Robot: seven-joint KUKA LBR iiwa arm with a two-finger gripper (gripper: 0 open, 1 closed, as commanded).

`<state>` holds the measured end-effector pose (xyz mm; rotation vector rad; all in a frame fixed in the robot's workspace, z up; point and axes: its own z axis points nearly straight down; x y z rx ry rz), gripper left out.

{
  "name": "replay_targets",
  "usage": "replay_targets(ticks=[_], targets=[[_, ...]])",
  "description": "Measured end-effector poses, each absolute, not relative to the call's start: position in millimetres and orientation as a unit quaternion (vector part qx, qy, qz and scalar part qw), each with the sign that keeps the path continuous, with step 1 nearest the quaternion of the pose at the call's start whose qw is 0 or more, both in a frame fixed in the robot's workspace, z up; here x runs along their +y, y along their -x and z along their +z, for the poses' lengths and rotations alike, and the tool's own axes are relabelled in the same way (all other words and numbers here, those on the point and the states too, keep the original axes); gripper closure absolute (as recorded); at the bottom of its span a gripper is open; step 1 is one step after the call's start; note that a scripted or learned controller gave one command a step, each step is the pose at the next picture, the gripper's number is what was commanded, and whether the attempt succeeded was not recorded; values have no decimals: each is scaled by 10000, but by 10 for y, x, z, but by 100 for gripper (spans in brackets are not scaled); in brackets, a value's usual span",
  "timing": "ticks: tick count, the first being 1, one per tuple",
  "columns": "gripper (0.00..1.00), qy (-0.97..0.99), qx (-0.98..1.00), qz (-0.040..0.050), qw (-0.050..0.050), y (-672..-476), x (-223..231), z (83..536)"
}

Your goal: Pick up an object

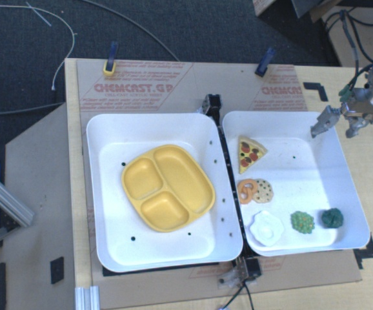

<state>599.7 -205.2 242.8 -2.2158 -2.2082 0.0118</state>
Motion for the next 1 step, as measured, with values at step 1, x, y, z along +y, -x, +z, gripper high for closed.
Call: replay_targets(ticks=[1], targets=[[0, 7069, -7073, 0, 5, -6023, -2043, 2512]])
